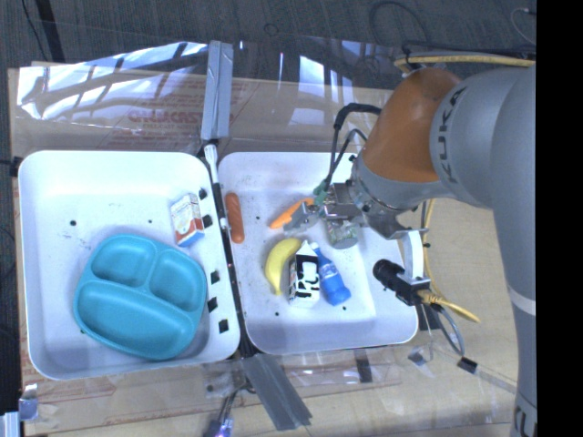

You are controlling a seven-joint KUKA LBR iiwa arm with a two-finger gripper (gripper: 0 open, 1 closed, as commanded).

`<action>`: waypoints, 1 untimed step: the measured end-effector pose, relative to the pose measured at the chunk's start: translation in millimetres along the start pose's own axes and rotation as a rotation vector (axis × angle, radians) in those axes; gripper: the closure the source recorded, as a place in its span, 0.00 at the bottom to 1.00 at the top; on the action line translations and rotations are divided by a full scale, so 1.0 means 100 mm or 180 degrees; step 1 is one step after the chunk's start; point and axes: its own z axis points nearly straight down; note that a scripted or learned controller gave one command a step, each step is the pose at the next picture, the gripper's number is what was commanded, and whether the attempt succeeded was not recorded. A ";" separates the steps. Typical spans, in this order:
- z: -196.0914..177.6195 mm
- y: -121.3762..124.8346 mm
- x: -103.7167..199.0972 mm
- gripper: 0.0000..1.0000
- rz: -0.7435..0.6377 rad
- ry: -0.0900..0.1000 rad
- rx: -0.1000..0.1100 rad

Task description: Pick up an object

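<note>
Fingers (339, 230) indistinct under the wrist, beside the carrot (286, 215).

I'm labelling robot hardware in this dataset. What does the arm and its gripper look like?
The arm is grey and rounded, with an orange band above the wrist. Thin dark cables loop beside the wrist. The gripper is a compact grey metallic assembly.

The bench (73, 408) bears two white bins (55, 198) side by side.

Tray (141, 296) in left bin (36, 244); banana (281, 262) in right bin (364, 330).
</note>
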 end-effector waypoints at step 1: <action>0.98 0.11 0.09 0.00 0.0079 -0.0002 0.0004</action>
